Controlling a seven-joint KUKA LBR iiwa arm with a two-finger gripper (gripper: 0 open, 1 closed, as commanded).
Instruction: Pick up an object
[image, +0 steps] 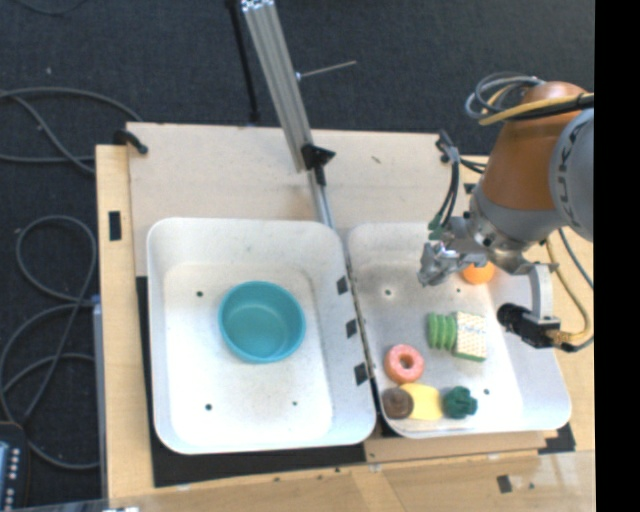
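Desk (230, 165): pale wooden top carrying two shallow white bins side by side, with a slanted aluminium post (285, 85) rising from its far edge.

Left bin (175, 400): holds one teal bowl (262, 320), upright, near the bin's middle.

Right bin (385, 250): holds the loose items, grouped toward its near half. A green ridged piece (441, 331) lies touching a pale yellow-speckled block (471, 335) on its right. A pink ring doughnut (404, 363) lies just below and left of these. Along the near rim, left to right: a brown round piece (398, 402), a yellow block (425, 402) touching it, and a dark green lump (460, 402) just beside that.

Orange ball (478, 271): lies at the far right part of the right bin, partly hidden under the wrist; only its lower edge shows.

Arm (535, 150): grey with an orange band, reaching in from the right over the right bin's far half.

Gripper (437, 266): hangs low over the right bin's floor, just left of the orange ball and well apart from the doughnut group. Fingers: their spread cannot be told, since the metal parts blur together from above. Nothing is seen between them. Whether they touch the orange ball or the bin floor cannot be told.
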